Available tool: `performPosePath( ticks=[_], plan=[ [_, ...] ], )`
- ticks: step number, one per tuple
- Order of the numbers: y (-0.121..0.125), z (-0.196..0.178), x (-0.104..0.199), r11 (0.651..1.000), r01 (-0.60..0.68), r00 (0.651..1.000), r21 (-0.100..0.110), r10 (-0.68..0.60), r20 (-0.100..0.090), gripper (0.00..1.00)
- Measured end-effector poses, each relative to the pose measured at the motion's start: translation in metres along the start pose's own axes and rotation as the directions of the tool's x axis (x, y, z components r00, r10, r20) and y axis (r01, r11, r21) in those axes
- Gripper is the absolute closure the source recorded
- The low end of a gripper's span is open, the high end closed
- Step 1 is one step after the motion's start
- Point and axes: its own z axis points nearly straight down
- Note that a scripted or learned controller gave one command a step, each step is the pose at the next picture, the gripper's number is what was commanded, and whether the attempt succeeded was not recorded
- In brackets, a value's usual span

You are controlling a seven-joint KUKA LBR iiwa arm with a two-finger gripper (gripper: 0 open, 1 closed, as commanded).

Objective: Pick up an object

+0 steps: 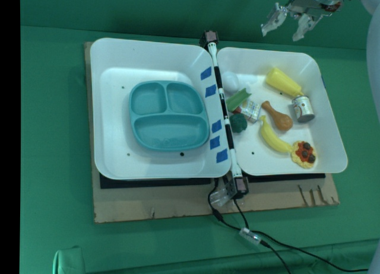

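The arm [373,59] is entering from the right edge, its wrist bending over the far right corner of the bench [53,148]. The gripper [287,28] is hanging above and beyond the right bin's [332,154] far edge, fingers apart and holding nothing. The left bin [110,118] is carrying a teal plate [168,115] at its centre. In the right bin, a yellow bottle [283,81] is lying near the far edge, a banana [273,137] toward the near edge, a drumstick [278,116] between them, and a can [303,108] just right of the drumstick.
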Motion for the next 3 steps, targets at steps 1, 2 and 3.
performPosePath(
  ticks=[1,2,3],
  plan=[
    [-0.001,0.123,0.005,1.000,0.001,1.000,0.009,-0.001,0.003,0.00],
    [-0.077,0.162,-0.010,1.000,-0.002,1.000,-0.009,0.002,0.004,0.00],
    [-0.073,0.144,-0.013,1.000,-0.007,1.000,-0.027,0.008,0.010,1.00]
  ],
)
